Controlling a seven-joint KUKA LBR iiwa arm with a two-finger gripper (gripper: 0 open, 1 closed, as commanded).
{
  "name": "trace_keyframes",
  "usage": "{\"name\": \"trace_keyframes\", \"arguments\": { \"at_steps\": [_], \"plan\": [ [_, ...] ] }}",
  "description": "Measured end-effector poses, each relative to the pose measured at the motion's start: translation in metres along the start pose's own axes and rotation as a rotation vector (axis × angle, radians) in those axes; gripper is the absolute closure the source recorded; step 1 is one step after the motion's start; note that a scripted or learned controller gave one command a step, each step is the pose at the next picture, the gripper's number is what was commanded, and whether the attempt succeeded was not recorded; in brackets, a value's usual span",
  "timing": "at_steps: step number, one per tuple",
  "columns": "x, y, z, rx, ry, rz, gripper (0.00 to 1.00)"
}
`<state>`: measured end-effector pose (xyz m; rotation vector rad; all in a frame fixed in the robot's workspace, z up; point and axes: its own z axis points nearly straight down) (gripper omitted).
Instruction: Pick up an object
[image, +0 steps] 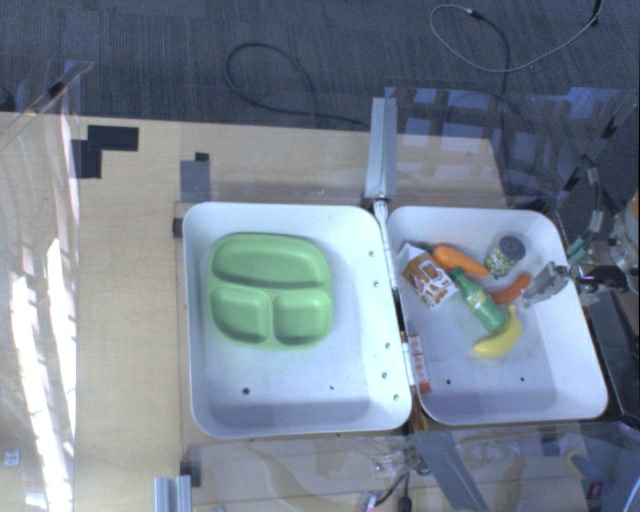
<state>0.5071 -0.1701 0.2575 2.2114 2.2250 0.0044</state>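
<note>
2 shallow white bins side by side on pale wooden bench (130, 330). Left white bin (290, 410) carrying 1 light-green plastic divided tray (270, 290) with 3 compartments, set toward bin's upper-left. Right white bin (520, 395) carrying all small pickable items, clustered in upper half. Orange carrot-shaped toy (460, 259) lying near top, slanted. Orange-and-white printed snack packet (428, 281) just below-left of carrot, near divider. Green plastic bottle with red cap (480, 301) lying on its side, diagonal, between packet and banana. Yellow toy banana (499, 340) beneath bottle's lower end, touching or just beside it. Small round jar with dark grey lid (507, 253) toward upper right, just beside carrot tip. Red-orange elongated toy (511, 290) below jar, partly behind bottle. Grey two-finger gripper (548, 283) reaching in from right edge, low over right side of right bin, tip just beside red-orange toy. Fingers too blurred and small: open or closed not readable, nothing visibly between them. Lower half of right bin bare. Metal divider rail (382, 160) between bins, black cables (290, 75) on dark carpet above bench, black tape marks (105, 145) at upper left.
</note>
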Motion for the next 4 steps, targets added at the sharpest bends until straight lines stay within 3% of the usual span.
{"name": "trace_keyframes", "arguments": {
  "at_steps": [1, 2, 3, 4],
  "plan": [
    [0.016, 0.059, 0.101, 0.001, 0.001, -0.050, 0.00],
    [0.007, 0.071, 0.169, -0.007, -0.001, 0.016, 0.00],
    [0.009, 0.074, 0.156, -0.015, 0.000, 0.012, 1.00],
    [0.054, 0.082, 0.068, -0.001, 0.000, 0.327, 1.00]
  ]
}}
